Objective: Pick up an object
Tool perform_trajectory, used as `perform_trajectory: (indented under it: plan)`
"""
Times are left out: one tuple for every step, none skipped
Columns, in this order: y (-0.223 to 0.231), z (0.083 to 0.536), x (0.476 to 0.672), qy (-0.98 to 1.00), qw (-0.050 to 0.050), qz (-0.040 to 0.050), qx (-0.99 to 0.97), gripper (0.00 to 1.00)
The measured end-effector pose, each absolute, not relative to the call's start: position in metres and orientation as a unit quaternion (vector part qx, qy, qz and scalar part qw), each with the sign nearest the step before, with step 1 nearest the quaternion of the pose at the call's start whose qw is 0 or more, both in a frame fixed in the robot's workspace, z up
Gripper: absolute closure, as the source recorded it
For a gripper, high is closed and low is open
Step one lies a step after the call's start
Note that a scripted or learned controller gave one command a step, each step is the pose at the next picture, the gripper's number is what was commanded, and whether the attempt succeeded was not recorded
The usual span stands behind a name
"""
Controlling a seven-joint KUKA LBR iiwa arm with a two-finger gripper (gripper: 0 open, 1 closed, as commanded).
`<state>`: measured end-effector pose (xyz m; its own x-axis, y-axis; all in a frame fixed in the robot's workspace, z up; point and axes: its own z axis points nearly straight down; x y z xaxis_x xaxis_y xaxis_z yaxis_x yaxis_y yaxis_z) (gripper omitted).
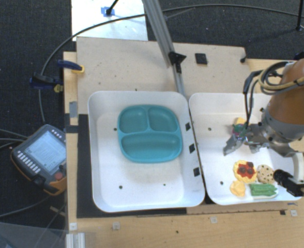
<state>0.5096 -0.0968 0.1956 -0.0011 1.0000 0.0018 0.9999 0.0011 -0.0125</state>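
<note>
- Overhead, two shallow white bins sit side by side on the bench: the left bin [103,190] and the right bin [214,118], their inner rims touching down the middle.
- A teal divided plate [149,134] lies flat in the upper middle of the left bin, with two small compartments on its far side and one long compartment on its near side.
- The arm [291,102] comes in from the right edge over the right bin, its orange band curving above the grey wrist, with dark cables looped beside it.
- The gripper [236,140] hangs over the middle of the right bin, pointing toward the left; a grey finger [229,148] slants down and left, and I cannot tell how wide the fingers stand or whether anything sits between them.
- A small yellowish and purple object [239,126] shows just at the gripper's far side, partly hidden by it, too blurred to name.
- A cluster of toy food lies in the near right corner of the right bin: a yellow piece with red spots [244,170], a speckled cookie [265,174] just beside it, a small yellow piece [237,188], and a green piece [263,190].
- That cluster lies near the gripper but apart from it, on its near side.
- A teach pendant [41,159] rests off the bench at the left.
</note>
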Motion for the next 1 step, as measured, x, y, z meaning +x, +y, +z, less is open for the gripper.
perform_trajectory:
  plan:
    - [-0.0966,0.2023,0.5127,-0.708,0.000,-0.0005,-0.706,0.00]
